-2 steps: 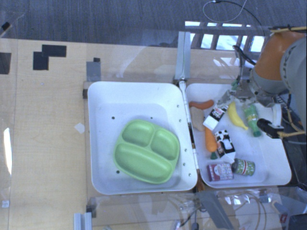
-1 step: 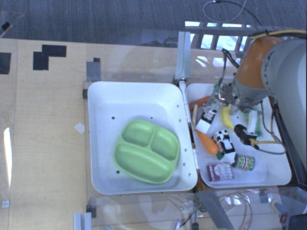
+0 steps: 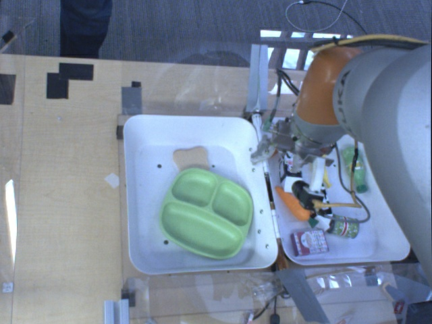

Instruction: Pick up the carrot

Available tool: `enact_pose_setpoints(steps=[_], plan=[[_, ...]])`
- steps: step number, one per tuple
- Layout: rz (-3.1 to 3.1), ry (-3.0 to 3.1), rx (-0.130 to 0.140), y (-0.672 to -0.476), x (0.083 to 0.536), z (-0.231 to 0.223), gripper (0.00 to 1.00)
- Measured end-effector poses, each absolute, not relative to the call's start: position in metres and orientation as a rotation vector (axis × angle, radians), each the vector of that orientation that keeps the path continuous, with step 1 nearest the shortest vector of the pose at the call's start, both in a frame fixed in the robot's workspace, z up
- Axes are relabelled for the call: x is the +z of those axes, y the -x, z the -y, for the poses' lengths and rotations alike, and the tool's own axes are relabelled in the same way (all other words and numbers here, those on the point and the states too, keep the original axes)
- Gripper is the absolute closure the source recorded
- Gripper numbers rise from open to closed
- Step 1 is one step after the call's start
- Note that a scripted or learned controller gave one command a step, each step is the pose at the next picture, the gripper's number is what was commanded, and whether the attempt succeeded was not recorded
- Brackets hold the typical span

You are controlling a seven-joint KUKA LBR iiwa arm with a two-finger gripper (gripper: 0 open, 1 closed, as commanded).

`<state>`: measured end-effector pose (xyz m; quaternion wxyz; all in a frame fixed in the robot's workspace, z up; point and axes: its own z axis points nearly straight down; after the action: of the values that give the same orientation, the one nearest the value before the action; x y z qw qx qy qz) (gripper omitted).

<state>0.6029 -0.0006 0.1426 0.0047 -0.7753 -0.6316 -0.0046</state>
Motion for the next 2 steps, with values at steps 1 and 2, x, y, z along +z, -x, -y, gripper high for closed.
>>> enact_pose_setpoints(steps=[1,2], plan=[[2.161,2.280,0.000,-0.509,0.182,-0.077,0.00],[2.064,2.384,-0.040,-0.496,0.093,-0.199,0.00]])
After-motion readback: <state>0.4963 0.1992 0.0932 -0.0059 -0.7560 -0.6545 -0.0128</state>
